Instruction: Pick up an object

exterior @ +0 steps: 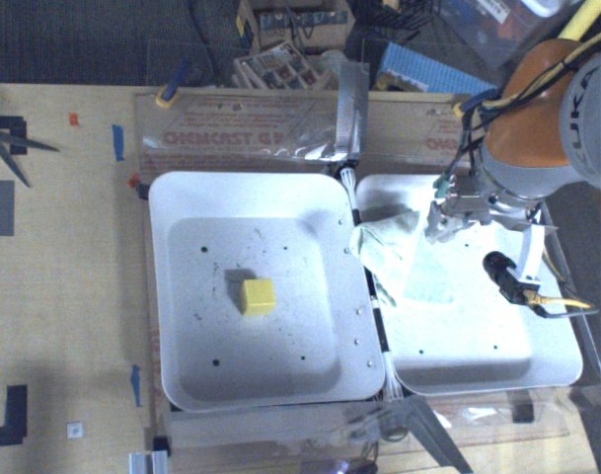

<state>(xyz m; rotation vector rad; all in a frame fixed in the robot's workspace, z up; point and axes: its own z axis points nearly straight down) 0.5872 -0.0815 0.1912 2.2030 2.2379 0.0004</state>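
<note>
Gripper (444, 223) over right bin (478, 363); yellow block (259, 296) in left bin (182, 215).

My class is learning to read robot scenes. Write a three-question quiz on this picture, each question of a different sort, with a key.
1. True or false: the yellow block lies in the left bin.
2. Which bin is the gripper over? A) left B) right
3. Fill in: the pale cloth lies in the right bin, against its ___ side.

Key: 1 true; 2 B; 3 left.
</note>
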